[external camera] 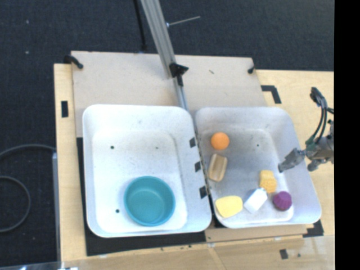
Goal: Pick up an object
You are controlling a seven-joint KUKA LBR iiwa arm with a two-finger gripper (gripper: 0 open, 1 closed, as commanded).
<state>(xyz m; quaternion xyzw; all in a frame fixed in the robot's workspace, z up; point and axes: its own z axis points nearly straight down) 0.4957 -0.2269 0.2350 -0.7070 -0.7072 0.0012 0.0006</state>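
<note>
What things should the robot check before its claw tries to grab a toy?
1. Toys within reach in the right bin: ok. The orange ball, purple ball and yellow block lie there.
2. Claw placed above a toy: not ok; it is at the bin's right rim.
3. Claw carrying nothing: cannot tell.
4. Easy target: ok. The orange ball sits apart from the others.
5. Crowding: not ok. The white block touches the yellow sponge.
6. Blue bowl out of the way: ok, it is in the left bin.
</note>
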